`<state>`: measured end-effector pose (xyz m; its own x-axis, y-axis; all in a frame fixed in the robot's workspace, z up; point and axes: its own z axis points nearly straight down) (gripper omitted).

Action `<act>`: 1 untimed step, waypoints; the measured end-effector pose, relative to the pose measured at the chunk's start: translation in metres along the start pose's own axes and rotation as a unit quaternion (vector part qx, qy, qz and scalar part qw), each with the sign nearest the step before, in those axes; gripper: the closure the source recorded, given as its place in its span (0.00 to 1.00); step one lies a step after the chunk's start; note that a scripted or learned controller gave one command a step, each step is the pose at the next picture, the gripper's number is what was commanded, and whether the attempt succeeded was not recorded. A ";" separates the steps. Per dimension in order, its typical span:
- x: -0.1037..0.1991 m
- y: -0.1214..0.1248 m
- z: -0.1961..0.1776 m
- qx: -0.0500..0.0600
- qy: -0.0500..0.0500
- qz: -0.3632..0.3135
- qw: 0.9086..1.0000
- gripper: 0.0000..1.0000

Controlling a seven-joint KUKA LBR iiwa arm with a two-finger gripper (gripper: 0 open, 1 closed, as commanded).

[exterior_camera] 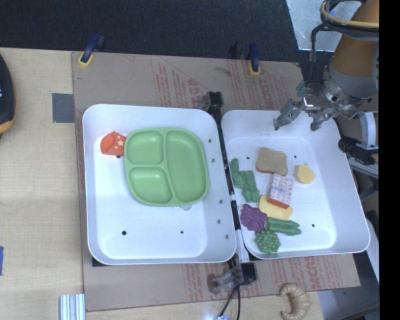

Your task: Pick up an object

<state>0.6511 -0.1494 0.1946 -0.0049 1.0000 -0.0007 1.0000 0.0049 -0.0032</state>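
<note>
Gripper (299, 118) hangs above the right bin's (350, 199) far edge, at about two o'clock in the view, fingers spread and grasping nothing. Toy foods lie toward six o'clock of it: bread slice (272, 160), yellow piece (305, 174), green beans (245, 180). At nine o'clock sits a green divided plate (167, 165).
</note>
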 end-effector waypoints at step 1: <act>0.012 -0.021 0.109 0.005 0.001 0.000 1.000 0.00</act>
<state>0.6293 -0.1378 0.0857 -0.0057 1.0000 0.0009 0.9999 0.0057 -0.0126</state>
